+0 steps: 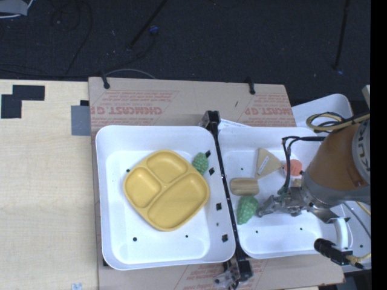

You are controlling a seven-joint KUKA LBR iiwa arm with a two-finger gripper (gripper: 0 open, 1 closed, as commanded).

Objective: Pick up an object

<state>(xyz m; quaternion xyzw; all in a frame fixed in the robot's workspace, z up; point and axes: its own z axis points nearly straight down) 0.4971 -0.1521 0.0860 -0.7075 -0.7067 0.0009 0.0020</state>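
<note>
gripper: the gripper [264,208] sits low in the right bin [272,246], its tip just beside a green knobbly object [247,209]; whether the tip is spread or closed cannot be told.
nearby: tan cylinder [244,186], beige wedge [266,161], small orange-red piece [295,167].
left bin: left bin [115,162] bears a yellow divided plate [166,189] and a small green object [200,161].
surface: cardboard sheet [181,104] on a pale wooden bench [42,192].
room: dark floor [181,29] with cables behind.
</note>
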